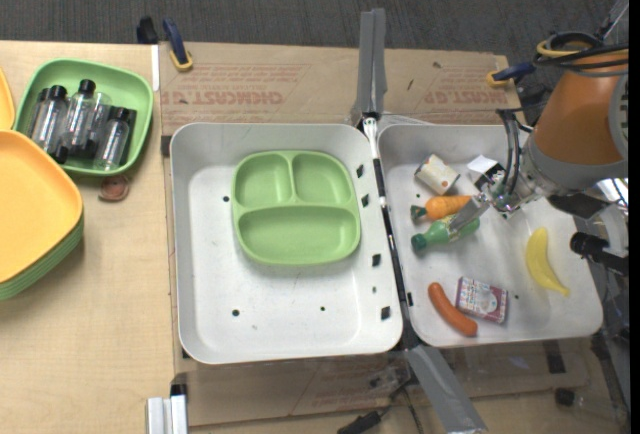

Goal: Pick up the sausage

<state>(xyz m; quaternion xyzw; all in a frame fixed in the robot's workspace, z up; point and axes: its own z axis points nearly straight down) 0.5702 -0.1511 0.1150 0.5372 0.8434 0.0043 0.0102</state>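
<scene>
Looking down on the bench [90,322], you see the arm [580,122] reach in from the right, its orange band over the right bin's [590,317] far right part. The gripper [492,194] hangs low in the bin's upper middle, just right of the carrot [447,207] and the green bottle [445,235]. You cannot tell how far its fingers are spread, nor whether they touch anything; that spot is too cluttered to read.

The sausage [452,309] lies near the bin's front edge, slanting, well apart from the gripper. A pink packet [481,299] sits just beside it on the right, touching or nearly so. To its left you have bare floor up to the bin wall. The banana [545,262] lies toward the right wall, apart from both. A white piece [436,173] rests behind the carrot.

The left bin [200,252] holds a green divided plate [296,207], with bare floor around it. Left on the bench stand a green tray of vials [85,115] and stacked orange plates [35,217].
</scene>
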